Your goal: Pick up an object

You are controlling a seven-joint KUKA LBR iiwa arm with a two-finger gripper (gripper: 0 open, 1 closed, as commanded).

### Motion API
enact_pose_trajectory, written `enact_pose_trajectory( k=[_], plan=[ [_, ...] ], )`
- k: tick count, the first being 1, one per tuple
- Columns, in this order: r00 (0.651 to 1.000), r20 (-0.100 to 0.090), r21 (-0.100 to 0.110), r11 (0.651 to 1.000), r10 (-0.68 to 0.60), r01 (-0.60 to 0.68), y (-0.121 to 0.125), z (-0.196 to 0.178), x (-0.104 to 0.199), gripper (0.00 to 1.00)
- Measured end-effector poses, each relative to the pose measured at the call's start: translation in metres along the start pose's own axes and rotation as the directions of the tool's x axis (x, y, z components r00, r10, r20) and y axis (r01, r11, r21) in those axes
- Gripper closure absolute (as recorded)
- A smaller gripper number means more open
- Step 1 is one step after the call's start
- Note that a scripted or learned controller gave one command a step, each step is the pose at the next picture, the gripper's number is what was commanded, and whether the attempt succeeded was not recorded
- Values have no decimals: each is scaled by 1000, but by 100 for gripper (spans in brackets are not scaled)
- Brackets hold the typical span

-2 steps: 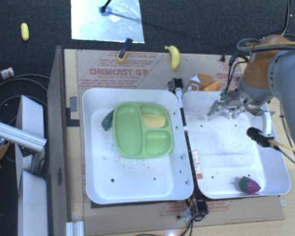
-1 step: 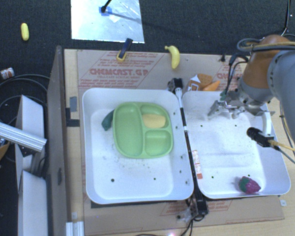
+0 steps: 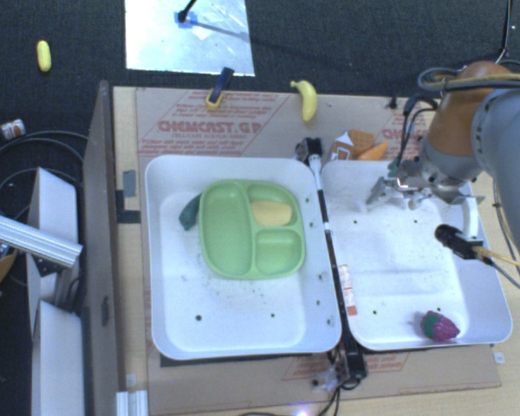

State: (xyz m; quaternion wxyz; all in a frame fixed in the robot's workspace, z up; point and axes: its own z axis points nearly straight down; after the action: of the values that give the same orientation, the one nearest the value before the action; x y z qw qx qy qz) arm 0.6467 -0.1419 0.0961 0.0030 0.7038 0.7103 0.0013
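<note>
The tool [image 3: 397, 191] hangs over the right bin's [image 3: 494, 315] far edge, fingers spread apart, gripping nothing. A pink-and-green toy strawberry [image 3: 439, 325] lies near that bin's front right corner, well apart, with open floor between.

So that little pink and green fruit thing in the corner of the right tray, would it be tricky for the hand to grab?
Probably somewhat. The pink and green fruit looks rounded, so it may roll or squirt sideways when pinched. It seems small and likely light. It sits close to the right bin's corner wall, which may crowd the hand.
</note>
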Motion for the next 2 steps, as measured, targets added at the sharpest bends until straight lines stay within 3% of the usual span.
enact_pose_trajectory(
  k=[2],
  plan=[
    [1000,0,0,1000,0,0,0,0,0,0]
  ],
)
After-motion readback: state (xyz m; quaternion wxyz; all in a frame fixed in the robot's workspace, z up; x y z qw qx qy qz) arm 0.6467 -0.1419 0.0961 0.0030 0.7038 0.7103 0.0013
